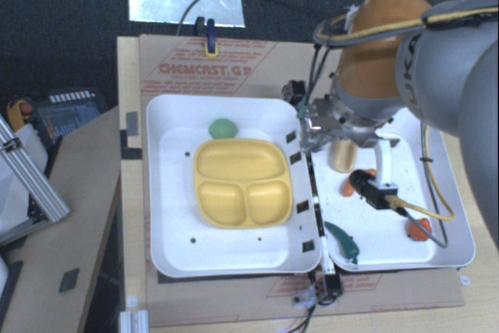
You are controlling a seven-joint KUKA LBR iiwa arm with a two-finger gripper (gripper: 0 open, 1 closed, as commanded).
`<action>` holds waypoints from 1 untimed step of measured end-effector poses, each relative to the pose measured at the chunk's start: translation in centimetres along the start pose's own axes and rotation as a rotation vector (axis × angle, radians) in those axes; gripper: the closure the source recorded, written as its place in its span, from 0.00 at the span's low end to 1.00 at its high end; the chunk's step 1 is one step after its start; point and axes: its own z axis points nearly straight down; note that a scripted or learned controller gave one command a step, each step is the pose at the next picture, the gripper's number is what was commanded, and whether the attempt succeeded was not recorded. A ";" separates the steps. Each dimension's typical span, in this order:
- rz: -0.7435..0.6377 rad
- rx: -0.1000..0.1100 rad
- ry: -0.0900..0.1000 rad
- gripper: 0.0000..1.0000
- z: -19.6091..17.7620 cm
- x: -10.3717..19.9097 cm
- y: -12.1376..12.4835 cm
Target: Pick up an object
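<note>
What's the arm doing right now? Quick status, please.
Gripper low over right bin, by tan cylinder. Nothing seen held. Yellow tray in left bin.

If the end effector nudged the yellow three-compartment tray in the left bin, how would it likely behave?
The yellow three-compartment plastic tray lies flat on the left white bin, so it would probably slide, not tip. It looks thin and moulded, so likely light and fairly stiff. Its low rounded rim may be awkward to pinch.
</note>
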 end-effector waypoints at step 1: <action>0.002 0.000 -0.001 1.00 -0.5 5.3 -0.1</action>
